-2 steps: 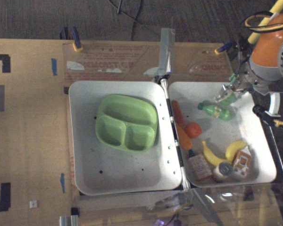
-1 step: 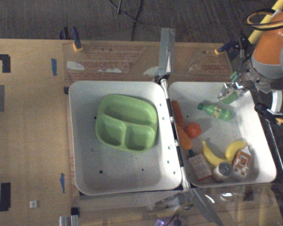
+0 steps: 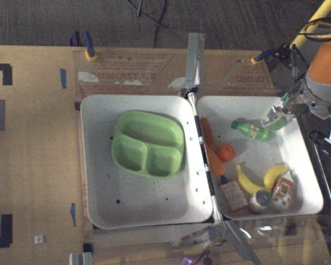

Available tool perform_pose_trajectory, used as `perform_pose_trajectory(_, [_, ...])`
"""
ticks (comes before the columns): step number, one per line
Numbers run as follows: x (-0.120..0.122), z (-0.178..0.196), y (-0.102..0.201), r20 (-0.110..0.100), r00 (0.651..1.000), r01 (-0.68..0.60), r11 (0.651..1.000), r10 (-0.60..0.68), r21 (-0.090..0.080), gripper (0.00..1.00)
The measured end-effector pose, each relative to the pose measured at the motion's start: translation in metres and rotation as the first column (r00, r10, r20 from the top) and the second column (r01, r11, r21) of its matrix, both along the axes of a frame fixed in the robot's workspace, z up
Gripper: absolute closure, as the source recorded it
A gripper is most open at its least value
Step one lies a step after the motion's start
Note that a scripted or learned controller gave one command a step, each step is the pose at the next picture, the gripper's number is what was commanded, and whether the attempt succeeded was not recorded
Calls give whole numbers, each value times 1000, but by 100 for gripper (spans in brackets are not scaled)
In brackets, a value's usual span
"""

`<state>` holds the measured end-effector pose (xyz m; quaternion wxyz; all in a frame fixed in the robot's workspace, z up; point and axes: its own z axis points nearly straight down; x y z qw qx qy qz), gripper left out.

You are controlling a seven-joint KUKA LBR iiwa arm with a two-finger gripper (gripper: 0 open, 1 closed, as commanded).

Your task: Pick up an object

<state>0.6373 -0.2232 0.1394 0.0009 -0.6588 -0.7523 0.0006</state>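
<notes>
My gripper point(image 3: 276, 116) hangs over the back right part of the right bin point(image 3: 308, 164). It is shut on the thick end of a green bottle point(image 3: 252, 130). The bottle lies nearly level, with its cap pointing left. Further forward in this bin lie an orange carrot-like piece point(image 3: 213, 158), a red-orange ball point(image 3: 227, 152), two yellow bananas point(image 3: 248, 183) point(image 3: 274, 175), a small carton point(image 3: 284, 190), a grey can point(image 3: 260, 200) and a brown block point(image 3: 233, 196).
The left bin point(image 3: 96, 192) holds a green divided plate point(image 3: 148, 143). A metal rail point(image 3: 194, 65) runs between the bins at the back. The arm's orange band point(image 3: 325, 65) and cables stand at the right edge.
</notes>
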Motion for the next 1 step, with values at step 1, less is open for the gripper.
perform_pose_trajectory(1, [30,64,0,4,983,181,984,-181,-2,100])
